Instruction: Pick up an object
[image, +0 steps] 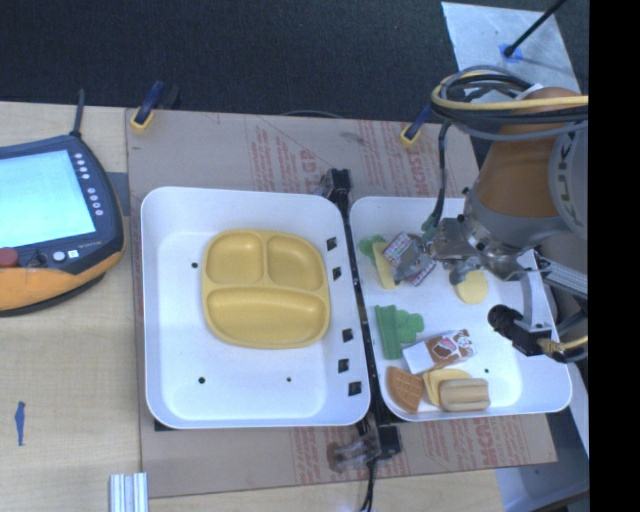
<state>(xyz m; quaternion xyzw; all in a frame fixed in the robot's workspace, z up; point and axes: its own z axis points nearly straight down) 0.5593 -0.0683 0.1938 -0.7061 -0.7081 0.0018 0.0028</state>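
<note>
Two white bins sit side by side on my bench. The left bin (165, 300) carries a yellow divided tray (266, 288) and nothing to pick; the right bin (540, 395) holds all the loose toy food, so I read the arm's reach over that side as deliberate.

Arm (525, 180) comes in from the right, wrist low over the upper half of the right bin. Gripper (428, 255) sits among the items near the bin's upper left: a small silver-and-purple wrapped packet (403, 247) lies right at the metal fingers, with a green piece (374, 250) and a yellow strip (385, 273) just beside it. My guess is the packet is the target, since the tool points at it.

Gripper state: I cannot tell whether it is released or clenched. The packet and the finger hardware merge into one grey cluster, and I see no clean gap or contact. I will not log a grasp.

Other candidates, apart from the tool: a pale yellow lemon-like piece (471, 288) under the wrist, a green block (397, 328), a white carton with a brown print (440, 350), a waffle-like piece (404, 388) and a bun (463, 393) along the bottom edge.

Hidden: the wrist body covers the bin's upper right, so anything there is unknown. The arm's right side is cut off. A black fitting (510, 328) hangs below the wrist; its purpose is unclear.
</note>
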